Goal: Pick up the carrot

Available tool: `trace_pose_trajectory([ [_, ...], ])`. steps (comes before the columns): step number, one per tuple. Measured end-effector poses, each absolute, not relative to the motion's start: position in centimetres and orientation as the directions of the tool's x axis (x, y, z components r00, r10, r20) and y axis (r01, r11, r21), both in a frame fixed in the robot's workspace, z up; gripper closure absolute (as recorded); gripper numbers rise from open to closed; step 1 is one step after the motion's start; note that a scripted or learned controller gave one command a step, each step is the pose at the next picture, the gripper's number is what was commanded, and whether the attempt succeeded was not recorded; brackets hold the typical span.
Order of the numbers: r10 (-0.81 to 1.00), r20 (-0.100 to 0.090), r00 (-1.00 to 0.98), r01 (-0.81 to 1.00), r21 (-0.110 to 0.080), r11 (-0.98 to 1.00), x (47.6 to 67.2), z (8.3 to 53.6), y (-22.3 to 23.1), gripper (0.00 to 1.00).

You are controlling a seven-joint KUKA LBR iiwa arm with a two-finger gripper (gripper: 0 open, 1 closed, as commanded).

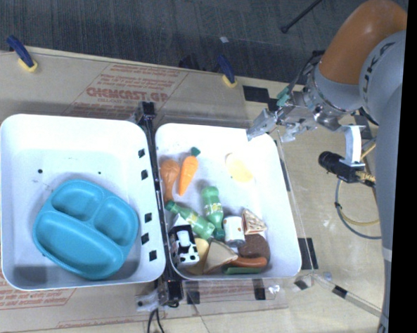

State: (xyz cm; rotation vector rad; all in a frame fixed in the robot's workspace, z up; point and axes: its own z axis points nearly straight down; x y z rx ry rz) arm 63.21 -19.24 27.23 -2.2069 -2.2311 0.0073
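Carrot (187,174), orange with a small green top, lies in the right-hand white bin (285,202), near its far left corner, tilted slightly with the green end pointing away toward the back rim. Just beside it on the left, touching or nearly so, sits a paler orange rounded piece (168,175). Toward the bin's back right there is a pale yellow egg-like item (240,171), apart from the carrot. Closer to the front of the same bin a cluster of toy foods is heaped together: green bottles (204,215), a small white can (234,232), a wedge that looks like a pizza slice (254,222), a brown piece (254,245), and a black-and-white block (183,242). The left-hand white bin (10,185) holds a blue divided tray (86,226), lying off toward its front. The grey arm with its orange band (357,45) comes in from the right, and the gripper (262,126) hangs over the back right corner of the right bin, at the rim, well apart from the carrot. Its two fingers appear spread slightly apart with nothing between them. Both bins rest on a cardboard sheet (129,87) with red printing, held by blue clamps (22,52) at the back edge.
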Motion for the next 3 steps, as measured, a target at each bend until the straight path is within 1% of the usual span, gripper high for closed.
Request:
trace_pose_trajectory([
  [1, 0.999, 0.002, 0.037, 0.999, -0.017, -0.037, 61.9, 15.8, -13.4, 0.00],
  [2, 0.989, -0.008, 0.145, 0.989, -0.002, -0.145, 64.1, 9.2, -10.1, 0.00],
  [3, 0.990, -0.005, 0.138, 0.990, -0.006, -0.138, 64.2, 10.3, -9.8, 1.00],
])
